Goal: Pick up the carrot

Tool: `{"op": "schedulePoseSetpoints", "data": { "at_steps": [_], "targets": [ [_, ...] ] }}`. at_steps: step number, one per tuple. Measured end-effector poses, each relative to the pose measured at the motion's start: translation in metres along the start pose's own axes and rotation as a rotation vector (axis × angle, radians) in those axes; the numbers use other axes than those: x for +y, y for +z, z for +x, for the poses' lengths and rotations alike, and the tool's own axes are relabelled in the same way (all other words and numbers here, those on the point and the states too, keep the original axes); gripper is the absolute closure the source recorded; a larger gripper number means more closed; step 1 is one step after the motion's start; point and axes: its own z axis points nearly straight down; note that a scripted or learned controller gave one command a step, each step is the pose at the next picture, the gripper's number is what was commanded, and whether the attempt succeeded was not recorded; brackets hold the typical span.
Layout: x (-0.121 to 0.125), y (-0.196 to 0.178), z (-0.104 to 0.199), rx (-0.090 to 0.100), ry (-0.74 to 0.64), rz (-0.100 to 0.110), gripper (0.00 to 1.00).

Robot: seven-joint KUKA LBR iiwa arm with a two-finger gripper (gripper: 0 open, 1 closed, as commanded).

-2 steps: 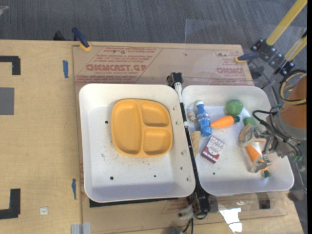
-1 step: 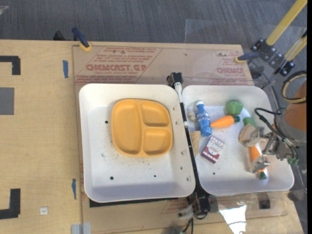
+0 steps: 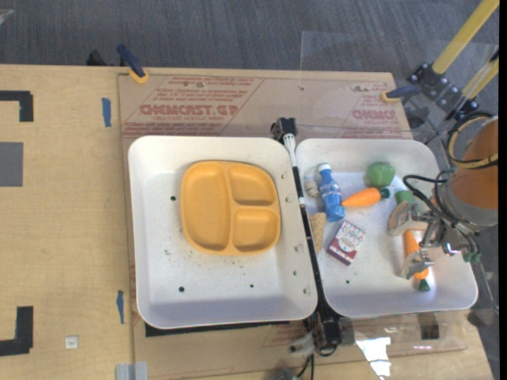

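Note:
An orange carrot point(image 3: 364, 199) with a green tip lies in the middle of the right bin point(image 3: 372, 291), beside a green ball point(image 3: 381, 172). A second orange carrot point(image 3: 411, 244) with a green end lies near that bin's right wall. My gripper point(image 3: 409, 242) is down over this second carrot. One finger point(image 3: 399, 218) stands above the carrot and the other finger point(image 3: 417, 263) crosses its lower part. The fingers stand wide apart, so the gripper is open. The carrot's lower end point(image 3: 423, 278) sticks out past the finger.
A blue bottle point(image 3: 329, 192), a red and white packet point(image 3: 346, 242) and a tan cracker point(image 3: 318, 228) lie in the right bin's left half. The left bin point(image 3: 158, 291) holds a yellow divided plate point(image 3: 231, 207). The arm's orange band point(image 3: 478, 182) hangs over the right wall.

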Motion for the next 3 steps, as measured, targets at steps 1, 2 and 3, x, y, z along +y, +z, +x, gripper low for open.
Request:
{"op": "schedulePoseSetpoints", "data": {
  "at_steps": [1,2,3],
  "targets": [
    [0.001,-0.014,-0.005,-0.013,-0.002,0.001,1.0],
    [0.025,-0.002,0.035,-0.007,-0.158,-0.001,1.0],
    [0.026,-0.001,0.036,-0.004,-0.159,-0.002,0.0]
  ]
}}
